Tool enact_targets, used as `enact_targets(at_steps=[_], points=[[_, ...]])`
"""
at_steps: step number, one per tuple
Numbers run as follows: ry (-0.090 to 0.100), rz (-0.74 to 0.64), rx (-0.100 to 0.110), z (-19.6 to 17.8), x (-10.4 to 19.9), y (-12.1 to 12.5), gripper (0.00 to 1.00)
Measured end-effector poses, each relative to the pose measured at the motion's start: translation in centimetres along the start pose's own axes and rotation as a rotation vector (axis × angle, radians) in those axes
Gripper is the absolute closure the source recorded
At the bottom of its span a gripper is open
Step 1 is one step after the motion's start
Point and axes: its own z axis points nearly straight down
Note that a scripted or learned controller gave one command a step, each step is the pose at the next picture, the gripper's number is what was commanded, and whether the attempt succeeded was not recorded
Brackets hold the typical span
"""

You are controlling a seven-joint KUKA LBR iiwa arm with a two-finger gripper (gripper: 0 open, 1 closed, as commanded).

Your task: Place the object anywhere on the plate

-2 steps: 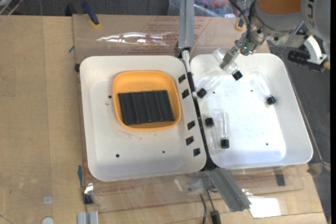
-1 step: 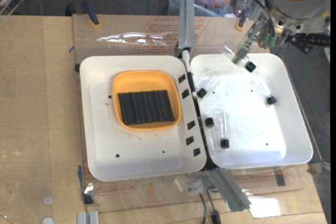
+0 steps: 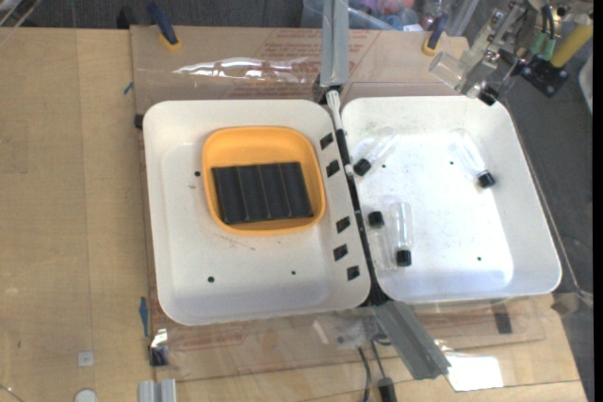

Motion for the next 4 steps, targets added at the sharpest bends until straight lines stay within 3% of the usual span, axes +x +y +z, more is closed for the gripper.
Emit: enact_targets(at_steps=[1,3,4], points=[[-0.001,-0.205,0.000,-8.2,-1.4,-4.0,1.00],[-0.003,-0.657,0.000,-8.2,-5.7,-10.2,1.00],[-0.003,-1.001,-0.001,-8.2,-6.2,-10.9,1.00]])
